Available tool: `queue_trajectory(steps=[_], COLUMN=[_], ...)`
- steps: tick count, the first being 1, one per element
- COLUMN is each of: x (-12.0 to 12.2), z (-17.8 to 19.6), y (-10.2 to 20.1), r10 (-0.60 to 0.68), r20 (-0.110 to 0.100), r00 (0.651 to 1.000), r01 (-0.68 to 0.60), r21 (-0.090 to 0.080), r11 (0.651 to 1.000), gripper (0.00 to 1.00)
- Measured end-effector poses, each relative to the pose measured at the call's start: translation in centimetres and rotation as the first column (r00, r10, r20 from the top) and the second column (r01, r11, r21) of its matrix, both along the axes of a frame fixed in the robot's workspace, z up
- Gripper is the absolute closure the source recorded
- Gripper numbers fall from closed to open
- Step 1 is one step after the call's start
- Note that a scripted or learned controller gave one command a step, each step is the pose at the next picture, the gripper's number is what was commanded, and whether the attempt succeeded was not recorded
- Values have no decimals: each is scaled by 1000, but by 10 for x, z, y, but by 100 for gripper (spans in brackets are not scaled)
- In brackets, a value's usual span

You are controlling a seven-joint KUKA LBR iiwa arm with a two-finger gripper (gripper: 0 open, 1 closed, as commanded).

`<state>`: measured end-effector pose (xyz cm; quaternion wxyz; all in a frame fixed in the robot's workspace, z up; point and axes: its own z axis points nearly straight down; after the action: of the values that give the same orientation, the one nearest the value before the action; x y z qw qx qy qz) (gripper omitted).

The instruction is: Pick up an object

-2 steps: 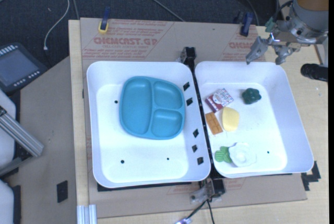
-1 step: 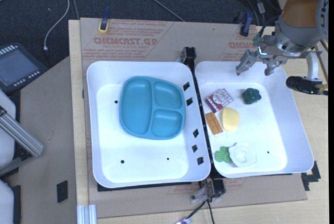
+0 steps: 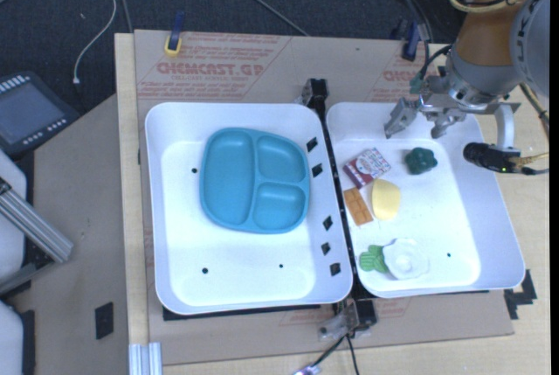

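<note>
The gripper hangs over the far part of the right bin, with its two fingers spread apart and nothing between them. The left fingertip and the right fingertip both point toward the near side.

A small dark green object lies on the bin floor just near of the gripper, under the gap between the fingers and apart from them. It is compact and roughly round, so no long axis can be determined.

Left of it lies a red-and-white packet; its printing is too small to read. The packet is set at a diagonal. A yellow rounded object lies near of the packet, touching an orange-brown bar whose long axis runs far to near. At the near edge sit a white object and a light green piece beside it.

The left bin holds a blue divided plate.

The cardboard sheet under the bins bears red printing; the exact wording is not legible with certainty.
</note>
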<state>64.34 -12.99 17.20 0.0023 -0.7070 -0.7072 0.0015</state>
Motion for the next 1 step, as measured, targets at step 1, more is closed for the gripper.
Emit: queue_trajectory(steps=[1], x=[5], z=[-58], y=[-7], r10=[-1], r20=[0], r00=[1000], r01=[1], r21=[-1], r11=[1000], gripper=[0])
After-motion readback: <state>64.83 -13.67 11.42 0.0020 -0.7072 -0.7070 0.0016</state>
